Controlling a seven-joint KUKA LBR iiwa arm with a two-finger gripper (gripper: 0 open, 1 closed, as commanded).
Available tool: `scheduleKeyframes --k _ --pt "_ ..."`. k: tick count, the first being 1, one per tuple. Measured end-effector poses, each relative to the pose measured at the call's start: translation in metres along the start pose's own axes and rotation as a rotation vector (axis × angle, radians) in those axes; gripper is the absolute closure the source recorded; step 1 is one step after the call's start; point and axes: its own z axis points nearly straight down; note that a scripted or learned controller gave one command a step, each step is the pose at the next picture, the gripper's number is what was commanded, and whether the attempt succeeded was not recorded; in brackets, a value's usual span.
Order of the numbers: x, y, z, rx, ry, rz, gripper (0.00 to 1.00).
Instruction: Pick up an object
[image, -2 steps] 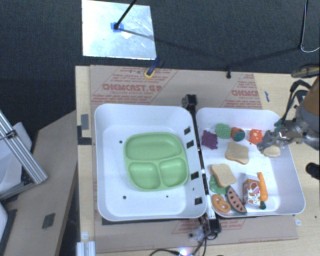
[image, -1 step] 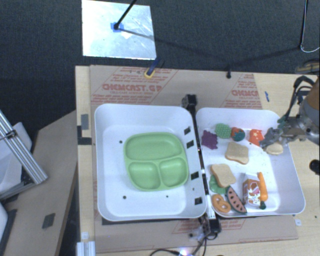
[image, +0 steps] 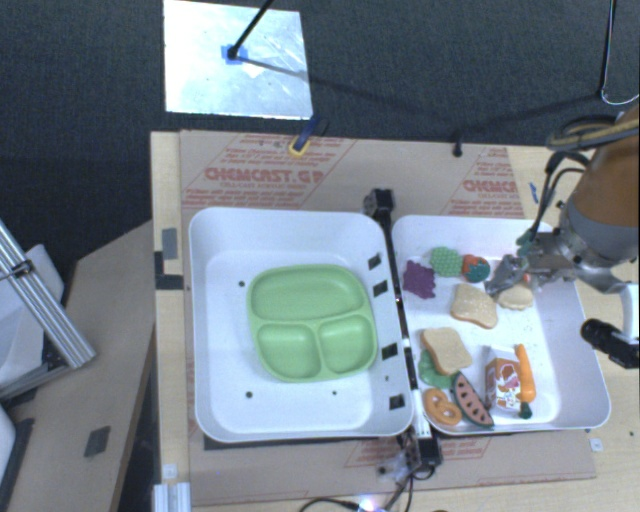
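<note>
tool (image: 512, 272) sits low over the right bin (image: 585, 390), near its far right part, arm (image: 605, 200) coming in from the right. fingers too small and blurred here; cannot tell whether they are spread or closed, or whether anything sits between them.

likely target, as a judgement: the small pale piece (image: 517, 297) lying on the bin floor just at the tool tip, touching or nearly so. contact cannot be confirmed.

risks from here:
- pale piece is flat and low; fingers could slide over it or pinch only an edge, so it drops on lift.
- bread-shaped piece (image: 474, 306) lies just beside it on the left; a wide closing could nudge it or catch both.
- green and red toy (image: 462, 264) is near on the far side; a sideways drift would bump it.
- bin wall is close on the right; little room for the wrist there.

orientation: pale piece looks oval, long axis roughly left-right across the view, lying flat. which end is which is not readable.

left bin (image: 215, 300) holds a green divided plate (image: 310, 322), well apart from the action. both bins rest on the desk (image: 170, 330).
</note>
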Motion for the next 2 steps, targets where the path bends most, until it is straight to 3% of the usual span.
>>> scheduleKeyframes --k 1,2 --pt "0.055 -0.002 -0.007 0.0 0.0 -0.001 1.0" --pt "0.104 -0.022 -0.012 0.001 0.001 -0.001 1.0"
